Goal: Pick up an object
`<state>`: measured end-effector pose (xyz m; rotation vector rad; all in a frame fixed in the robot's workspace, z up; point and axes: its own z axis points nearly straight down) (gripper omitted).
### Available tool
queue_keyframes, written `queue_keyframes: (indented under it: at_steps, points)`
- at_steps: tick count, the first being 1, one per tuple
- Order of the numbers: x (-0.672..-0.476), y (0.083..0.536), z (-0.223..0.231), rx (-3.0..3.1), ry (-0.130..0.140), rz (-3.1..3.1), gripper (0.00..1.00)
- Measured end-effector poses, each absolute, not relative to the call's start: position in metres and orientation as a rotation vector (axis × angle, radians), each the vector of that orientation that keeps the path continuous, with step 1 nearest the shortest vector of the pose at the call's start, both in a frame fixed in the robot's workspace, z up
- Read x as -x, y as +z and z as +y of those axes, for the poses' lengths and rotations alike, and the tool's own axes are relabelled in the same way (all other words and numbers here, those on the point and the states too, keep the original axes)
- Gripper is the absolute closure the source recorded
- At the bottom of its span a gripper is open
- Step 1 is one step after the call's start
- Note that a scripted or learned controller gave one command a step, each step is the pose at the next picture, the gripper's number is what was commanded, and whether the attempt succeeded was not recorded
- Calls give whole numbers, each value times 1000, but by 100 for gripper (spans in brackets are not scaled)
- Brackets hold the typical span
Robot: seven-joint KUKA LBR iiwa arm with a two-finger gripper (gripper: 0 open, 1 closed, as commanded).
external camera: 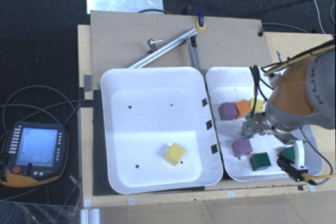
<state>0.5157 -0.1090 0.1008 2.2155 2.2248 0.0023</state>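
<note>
White plastic right bin point(226, 77) carries two purple blocks point(228, 110), one orange block point(243, 108), one dark green block point(260, 161); one yellow block point(174, 153) lies in the left bin point(152, 77). Gripper point(251, 128) finger state unclear.

There are two white bins, a left bin point(115, 86) and a right bin point(226, 77). The left bin has one yellow block point(174, 153) in it. The right bin has two purple blocks, one higher up point(227, 110) and one lower down point(241, 147). It also has one orange block point(243, 108) and one dark green block point(260, 161). One hand controller with a screen point(32, 153) lies to the left of the table point(157, 207).
</note>
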Motion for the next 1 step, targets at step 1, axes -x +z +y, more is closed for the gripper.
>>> queue_keyframes:
  at_steps: [1]
  points:
    - [-516, 144, -111, -2214, 4, 2223, 100]
